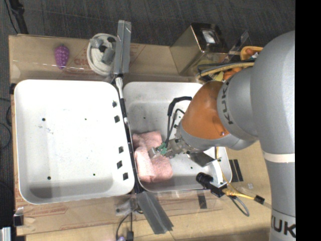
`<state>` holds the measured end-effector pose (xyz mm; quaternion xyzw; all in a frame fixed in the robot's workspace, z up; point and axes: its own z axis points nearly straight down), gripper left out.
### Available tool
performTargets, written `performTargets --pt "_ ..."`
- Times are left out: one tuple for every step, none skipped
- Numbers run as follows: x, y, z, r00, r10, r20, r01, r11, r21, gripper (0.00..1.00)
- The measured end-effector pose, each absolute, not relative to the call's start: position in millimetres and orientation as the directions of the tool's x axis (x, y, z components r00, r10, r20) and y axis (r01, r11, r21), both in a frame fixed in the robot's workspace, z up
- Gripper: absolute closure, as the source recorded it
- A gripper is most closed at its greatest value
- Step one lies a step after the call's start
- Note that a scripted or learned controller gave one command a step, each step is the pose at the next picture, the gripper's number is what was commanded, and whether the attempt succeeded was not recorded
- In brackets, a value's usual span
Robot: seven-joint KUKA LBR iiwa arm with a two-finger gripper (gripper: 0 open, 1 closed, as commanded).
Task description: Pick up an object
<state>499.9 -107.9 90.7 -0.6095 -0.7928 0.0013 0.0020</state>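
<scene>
We see a purple, grape-like lump [61,55] and a coil of white cord [102,53] on the tabletop [150,56] behind the left bin [65,139], well apart from the work. The grey arm [261,99] with its orange band leans over the right bin [150,97], hiding much of it. Its end effector [163,150] sits low, touching a soft, fuzzy pink cloth [150,157] bunched against that bin's left wall. We cannot tell how wide it is open or whether it grips the cloth.
</scene>
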Motion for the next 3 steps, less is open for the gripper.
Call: performTargets --pt "500.3 -108.1 99.8 -0.261 0.965 0.002 0.965 0.261 -0.006 1.0" --pt "500.3 -108.4 99.9 -0.261 0.965 0.001 0.965 0.261 -0.006 0.0" --pt "550.5 -100.2 91.3 -0.268 0.963 0.001 0.963 0.268 -0.003 0.0"
